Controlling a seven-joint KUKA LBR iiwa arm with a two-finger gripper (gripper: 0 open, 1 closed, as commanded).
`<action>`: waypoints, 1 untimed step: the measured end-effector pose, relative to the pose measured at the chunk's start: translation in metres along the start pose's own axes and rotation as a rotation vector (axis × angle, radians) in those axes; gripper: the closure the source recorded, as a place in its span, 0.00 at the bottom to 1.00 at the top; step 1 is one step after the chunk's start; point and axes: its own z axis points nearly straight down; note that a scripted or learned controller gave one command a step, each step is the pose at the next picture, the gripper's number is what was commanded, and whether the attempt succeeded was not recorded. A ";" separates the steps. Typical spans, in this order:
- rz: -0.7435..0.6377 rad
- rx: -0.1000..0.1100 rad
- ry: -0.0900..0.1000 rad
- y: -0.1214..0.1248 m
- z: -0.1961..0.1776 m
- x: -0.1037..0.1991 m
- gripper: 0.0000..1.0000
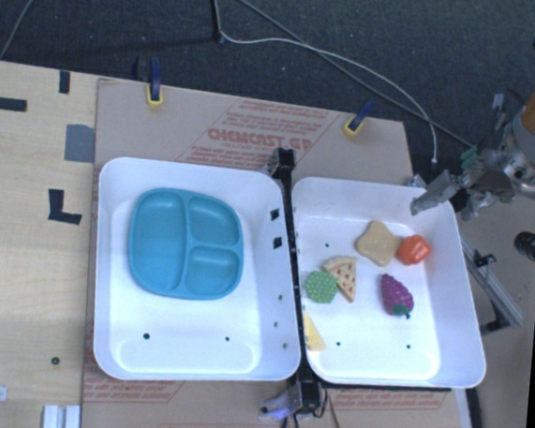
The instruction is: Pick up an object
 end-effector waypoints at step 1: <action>-0.001 0.000 0.000 0.000 -0.010 0.001 1.00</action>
